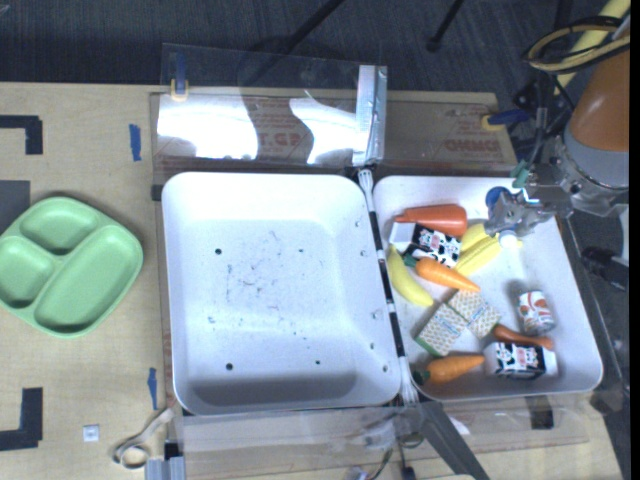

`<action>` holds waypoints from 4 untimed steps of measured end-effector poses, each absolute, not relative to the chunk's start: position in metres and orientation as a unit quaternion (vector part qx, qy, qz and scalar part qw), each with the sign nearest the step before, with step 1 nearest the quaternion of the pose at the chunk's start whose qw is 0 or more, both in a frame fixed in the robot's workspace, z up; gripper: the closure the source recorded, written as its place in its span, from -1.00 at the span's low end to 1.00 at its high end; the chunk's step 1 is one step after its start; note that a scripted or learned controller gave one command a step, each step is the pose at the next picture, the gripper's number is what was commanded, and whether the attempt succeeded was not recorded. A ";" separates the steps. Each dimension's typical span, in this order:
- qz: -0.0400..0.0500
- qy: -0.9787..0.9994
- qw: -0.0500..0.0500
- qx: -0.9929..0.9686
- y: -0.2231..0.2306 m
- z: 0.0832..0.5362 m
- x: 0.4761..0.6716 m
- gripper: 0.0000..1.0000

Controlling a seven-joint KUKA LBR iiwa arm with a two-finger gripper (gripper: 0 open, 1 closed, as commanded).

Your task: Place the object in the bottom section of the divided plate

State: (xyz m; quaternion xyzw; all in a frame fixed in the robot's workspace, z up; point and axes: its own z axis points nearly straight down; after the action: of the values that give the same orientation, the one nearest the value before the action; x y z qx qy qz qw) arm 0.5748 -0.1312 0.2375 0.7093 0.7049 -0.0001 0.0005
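Note:
The green divided plate [68, 265] lies on the wooden bench at the far left, with two small sections toward the upper left and one large section [92, 276] toward the lower right, all bare. My gripper [512, 213] hangs over the back right corner of the right bin [580, 298], close above a yellow corn cob [478, 253] and beside a small blue piece [497, 198]. Toy food fills that bin: an orange carrot [430, 216], a cow-print carton [437, 243], a banana [405, 276] and several more items.
The left bin [270, 283] stands between the plate and the right bin. A clear plastic sheet with a taped edge [370, 118] stands behind the bins. Cables and a stand crowd the far right. More toys lie near the right bin's front: a can [537, 310], crackers [455, 320], another carrot [455, 368].

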 end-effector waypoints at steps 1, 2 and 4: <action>0.000 0.725 0.000 0.689 -0.099 0.219 0.596 1.00; 0.000 0.725 0.001 0.689 -0.099 0.219 0.596 -1.00; 0.001 0.695 0.002 0.719 -0.095 0.284 0.667 -1.00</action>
State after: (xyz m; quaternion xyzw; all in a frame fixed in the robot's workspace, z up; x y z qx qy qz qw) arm 0.6674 -0.0949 0.2840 0.7189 0.6951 0.0007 0.0019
